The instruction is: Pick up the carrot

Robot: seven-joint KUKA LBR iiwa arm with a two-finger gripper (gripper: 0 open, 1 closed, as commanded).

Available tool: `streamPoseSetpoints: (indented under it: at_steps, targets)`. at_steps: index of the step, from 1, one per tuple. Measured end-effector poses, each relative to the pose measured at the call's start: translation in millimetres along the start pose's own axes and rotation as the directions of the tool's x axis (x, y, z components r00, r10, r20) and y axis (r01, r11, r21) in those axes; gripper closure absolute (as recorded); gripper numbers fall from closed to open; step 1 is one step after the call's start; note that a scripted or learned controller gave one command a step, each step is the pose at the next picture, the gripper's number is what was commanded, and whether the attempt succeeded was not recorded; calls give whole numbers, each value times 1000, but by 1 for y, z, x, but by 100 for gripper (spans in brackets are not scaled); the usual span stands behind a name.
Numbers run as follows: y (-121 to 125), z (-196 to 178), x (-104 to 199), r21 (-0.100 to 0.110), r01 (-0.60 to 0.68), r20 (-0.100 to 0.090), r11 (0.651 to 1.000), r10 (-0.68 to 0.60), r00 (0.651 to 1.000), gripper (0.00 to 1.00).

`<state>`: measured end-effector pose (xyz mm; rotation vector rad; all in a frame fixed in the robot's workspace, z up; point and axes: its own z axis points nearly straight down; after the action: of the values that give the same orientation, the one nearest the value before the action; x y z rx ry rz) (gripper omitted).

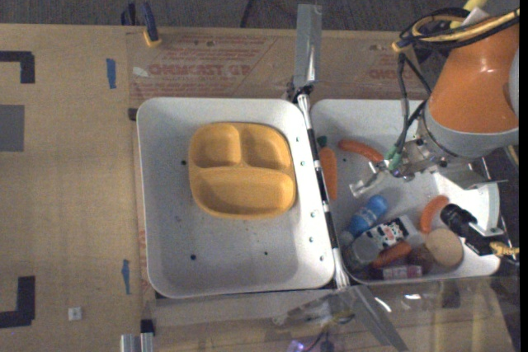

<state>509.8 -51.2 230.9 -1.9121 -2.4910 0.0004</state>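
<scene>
The arm [474,86] leans in from the right over the right bin [330,115]. Its claw [373,177] hangs low there, fingers narrowly parted, holding nothing. The carrot [329,171], slim and orange, lies lengthwise against that bin's left wall, just left of the claw.
</scene>
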Motion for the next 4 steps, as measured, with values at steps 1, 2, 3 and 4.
streamPoseSetpoints:
  at_steps: [1, 2, 3, 4]
  targets:
    - [-42, 91, -39, 0, -127, 0, 992, 127, 992, 0]
    - [-12, 143, -46, -12, -409, 2, 913, 409, 913, 0]
    - [-15, 17, -92, -2, -433, 1, 902, 433, 902, 0]
    - [41, 133, -52, 1, -386, 0, 922, 386, 922, 0]
